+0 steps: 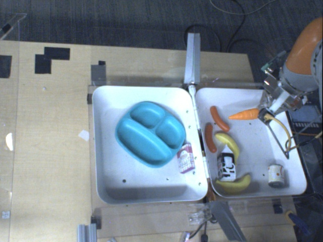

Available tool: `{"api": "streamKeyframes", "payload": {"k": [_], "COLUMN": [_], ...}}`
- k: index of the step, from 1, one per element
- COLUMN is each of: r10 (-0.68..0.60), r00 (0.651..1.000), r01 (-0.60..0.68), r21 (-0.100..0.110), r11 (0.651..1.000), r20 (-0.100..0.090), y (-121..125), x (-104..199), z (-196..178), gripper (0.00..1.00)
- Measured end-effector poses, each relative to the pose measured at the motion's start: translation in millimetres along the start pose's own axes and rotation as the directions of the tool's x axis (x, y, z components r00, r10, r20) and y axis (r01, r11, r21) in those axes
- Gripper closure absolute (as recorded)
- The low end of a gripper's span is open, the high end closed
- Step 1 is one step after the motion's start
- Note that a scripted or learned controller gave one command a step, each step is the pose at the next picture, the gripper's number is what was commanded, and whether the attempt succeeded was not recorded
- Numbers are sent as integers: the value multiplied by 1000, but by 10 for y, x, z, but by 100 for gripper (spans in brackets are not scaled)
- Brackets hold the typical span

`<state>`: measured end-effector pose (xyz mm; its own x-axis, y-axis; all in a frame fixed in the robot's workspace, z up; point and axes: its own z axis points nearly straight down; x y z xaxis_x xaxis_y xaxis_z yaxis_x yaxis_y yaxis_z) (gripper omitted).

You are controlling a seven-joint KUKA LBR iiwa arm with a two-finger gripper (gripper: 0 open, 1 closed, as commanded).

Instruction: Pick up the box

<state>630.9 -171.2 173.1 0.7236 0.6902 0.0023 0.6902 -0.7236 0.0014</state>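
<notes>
Both white bins [101, 150] look like smooth, slightly glossy plastic. The blue divided plate [150, 133] is glossy plastic too. The bananas [233, 184], sausages [219, 118] and carrot [245, 115] have a smooth toy-plastic sheen. The bench [45, 150] looks like matt pale wood, the divider rail [193, 59] like brushed metal.

arm [303, 64]: grey w/ orange band | wrist: metallic silver, small fittings | yellow + black cables looping off

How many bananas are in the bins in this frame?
2, both in the right bin. One banana lies near the bin's middle-left, beside the sausages. The other banana lies along the front wall, below the black-and-white box. Nothing suggests more hidden.
</notes>
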Motion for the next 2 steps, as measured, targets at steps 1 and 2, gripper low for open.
{"api": "streamKeyframes", "payload": {"k": [1,2], "r10": [-63,-95], "r00": [998,995], "r01": [63,95], "r21": [-2,-2], "r11": [998,995], "r20": [-2,-2], "y": [-362,-518], "x": [553,638], "z": [-754,-1151], "gripper": [100,100]}}
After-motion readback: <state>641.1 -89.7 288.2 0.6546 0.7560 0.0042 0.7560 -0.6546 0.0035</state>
